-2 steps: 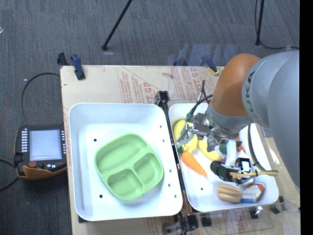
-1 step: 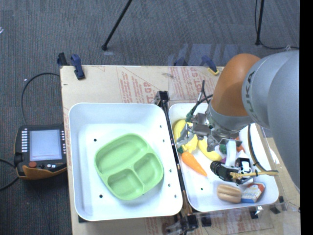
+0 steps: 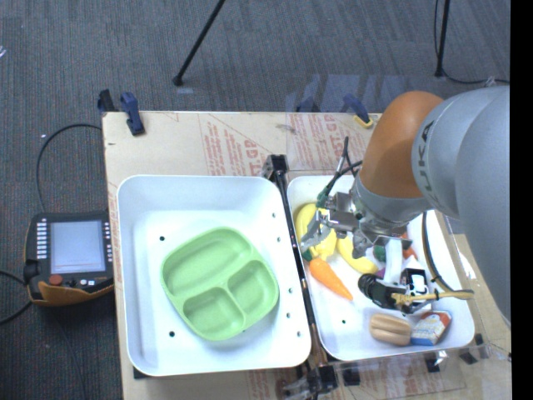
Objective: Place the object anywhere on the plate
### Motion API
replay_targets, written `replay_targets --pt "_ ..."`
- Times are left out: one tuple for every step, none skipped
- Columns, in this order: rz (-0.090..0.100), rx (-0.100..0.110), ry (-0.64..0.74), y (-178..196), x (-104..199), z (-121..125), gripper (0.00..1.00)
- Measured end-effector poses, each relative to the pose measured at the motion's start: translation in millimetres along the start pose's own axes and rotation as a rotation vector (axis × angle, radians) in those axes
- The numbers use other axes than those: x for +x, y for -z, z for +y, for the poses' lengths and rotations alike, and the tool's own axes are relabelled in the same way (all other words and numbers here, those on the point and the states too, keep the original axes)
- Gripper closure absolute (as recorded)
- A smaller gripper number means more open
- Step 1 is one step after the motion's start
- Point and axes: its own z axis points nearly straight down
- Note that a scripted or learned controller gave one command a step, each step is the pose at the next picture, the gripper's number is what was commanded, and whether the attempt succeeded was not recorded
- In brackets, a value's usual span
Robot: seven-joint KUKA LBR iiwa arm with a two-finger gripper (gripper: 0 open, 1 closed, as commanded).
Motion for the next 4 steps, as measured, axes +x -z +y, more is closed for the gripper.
replay_targets --pt "0.000 0.000 0.000 0.0 0.0 0.0 0.00" --pt "0.000 0.000 0.000 0.0 0.0 0.0 0.00" --pt "0.000 0.000 0.000 0.0 0.0 0.0 0.00" --pt "0.000 0.000 0.000 0.0 0.0 0.0 0.00"
